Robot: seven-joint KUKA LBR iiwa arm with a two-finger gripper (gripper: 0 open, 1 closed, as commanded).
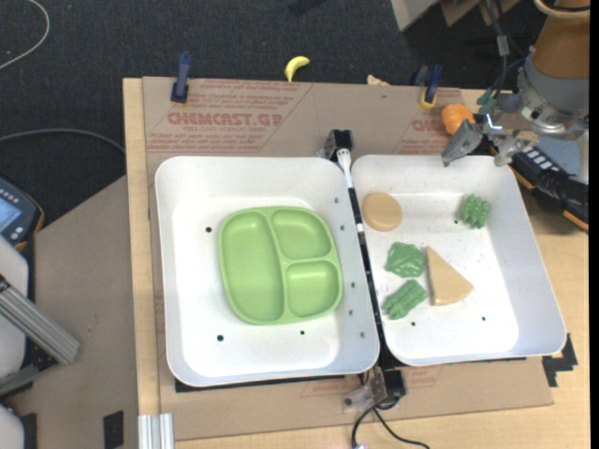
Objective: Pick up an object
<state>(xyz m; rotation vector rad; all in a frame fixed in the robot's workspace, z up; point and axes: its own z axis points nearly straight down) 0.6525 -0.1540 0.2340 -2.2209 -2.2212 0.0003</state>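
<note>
so the gripper [479, 138] sits at the upper right of the frame, hovering over the top rim of the right bin [533, 279], with its two fingers spread apart and nothing between them. the arm's grey wrist and orange band [568, 36] come in from the top right corner.

right bin holds five things: one round tan disc [382, 210] near its upper left, one small green piece [474, 211] at the upper right, two more green leafy pieces, one [405, 259] in the middle and one [404, 299] just below it, and one tan wedge [446, 279] touching or just beside both of those. so three green, two tan. the small green piece is the nearest to the gripper, with open bin floor around it; the middle cluster is crowded together.

left bin [178, 251] has one green divided plate [280, 265] with three compartments, sitting about centre.

around the outside: both bins sit on a cardboard sheet [234, 120] with red print, held by two blue clamps [181, 78] on the top edge, the other one [431, 84] further right. one yellow banana-looking thing [297, 65] lies on the dark floor above the cardboard, and one orange ball-ish thing [455, 117] sits just left of the gripper, close beside it. a black strip [354, 213] runs between the bins.
</note>
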